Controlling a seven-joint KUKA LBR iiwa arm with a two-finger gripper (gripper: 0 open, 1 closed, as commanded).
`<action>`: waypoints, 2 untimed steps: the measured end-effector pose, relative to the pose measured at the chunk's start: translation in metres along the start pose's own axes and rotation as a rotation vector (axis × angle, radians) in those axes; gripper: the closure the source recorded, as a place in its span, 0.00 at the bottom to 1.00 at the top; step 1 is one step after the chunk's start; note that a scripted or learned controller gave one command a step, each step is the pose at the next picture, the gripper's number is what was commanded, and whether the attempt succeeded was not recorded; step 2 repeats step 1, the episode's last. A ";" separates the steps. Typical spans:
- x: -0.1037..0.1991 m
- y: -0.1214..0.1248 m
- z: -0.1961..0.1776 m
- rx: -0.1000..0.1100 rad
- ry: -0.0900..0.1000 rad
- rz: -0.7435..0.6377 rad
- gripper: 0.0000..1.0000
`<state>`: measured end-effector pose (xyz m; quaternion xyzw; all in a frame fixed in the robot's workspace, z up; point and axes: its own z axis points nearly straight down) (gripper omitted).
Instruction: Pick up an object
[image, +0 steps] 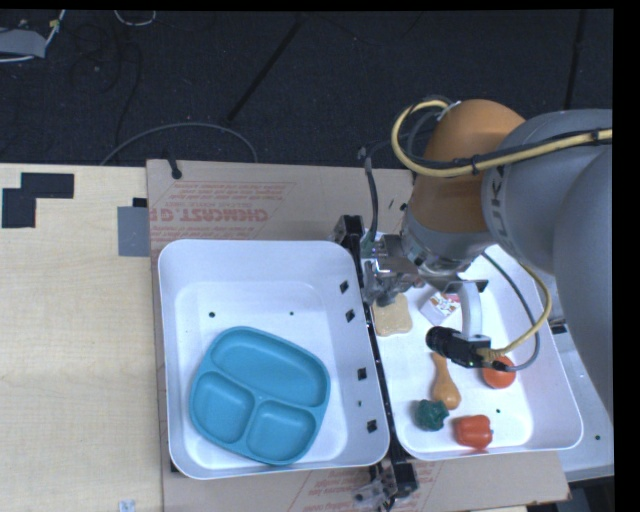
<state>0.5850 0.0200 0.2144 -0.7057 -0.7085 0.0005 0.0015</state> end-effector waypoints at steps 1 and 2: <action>0.048 0.033 -0.012 -0.003 -0.001 0.000 1.00; 0.048 0.033 -0.012 -0.003 -0.001 0.000 1.00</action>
